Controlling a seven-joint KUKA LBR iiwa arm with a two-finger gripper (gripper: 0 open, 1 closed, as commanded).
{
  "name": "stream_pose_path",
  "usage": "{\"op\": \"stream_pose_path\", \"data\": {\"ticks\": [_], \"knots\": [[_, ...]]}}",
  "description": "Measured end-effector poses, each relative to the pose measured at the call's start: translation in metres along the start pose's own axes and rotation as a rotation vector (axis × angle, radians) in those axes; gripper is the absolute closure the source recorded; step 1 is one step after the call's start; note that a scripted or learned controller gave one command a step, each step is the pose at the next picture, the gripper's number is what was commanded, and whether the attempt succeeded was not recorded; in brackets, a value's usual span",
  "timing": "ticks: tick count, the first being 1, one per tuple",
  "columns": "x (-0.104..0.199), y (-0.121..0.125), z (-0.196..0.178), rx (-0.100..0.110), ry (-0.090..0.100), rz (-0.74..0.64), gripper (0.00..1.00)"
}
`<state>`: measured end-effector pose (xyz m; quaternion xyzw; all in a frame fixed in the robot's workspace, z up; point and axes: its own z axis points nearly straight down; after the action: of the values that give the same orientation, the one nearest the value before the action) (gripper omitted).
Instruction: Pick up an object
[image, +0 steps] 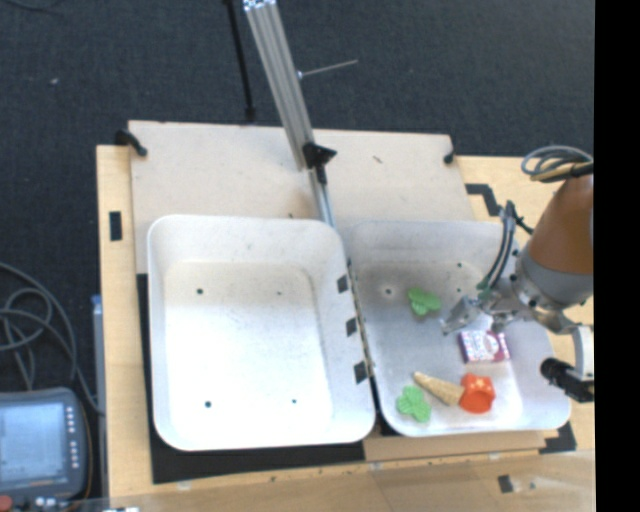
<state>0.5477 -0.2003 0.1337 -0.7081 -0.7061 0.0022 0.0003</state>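
The right bin (400, 260) holds several small objects: a green piece (423, 301) near its middle, a purple and white packet (482, 346) to the right, a tan cone (436, 388), an orange-red piece (477, 394) and a second green piece (413, 403) along the front. My gripper (470, 312) hangs low over the right bin, just above the packet's upper left corner and right of the first green piece. Nothing shows between its fingers from this angle.
The left bin (165, 250) lies beside the right one. A slanted metal pole (285, 85) rises from the back between the bins. Clips (352, 325) sit on the shared rim. A monitor (35, 440) and cables lie off the bench to the left.
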Motion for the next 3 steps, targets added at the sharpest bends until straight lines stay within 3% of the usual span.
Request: {"op": "stream_pose_path", "data": {"ticks": [1,2,3], "knots": [[0.0,0.003,-0.014,-0.01,0.001,0.005,1.0],[-0.001,0.002,-0.078,-0.012,0.0,-0.007,1.0],[-0.002,0.003,-0.119,-0.011,0.001,-0.006,1.0]]}}
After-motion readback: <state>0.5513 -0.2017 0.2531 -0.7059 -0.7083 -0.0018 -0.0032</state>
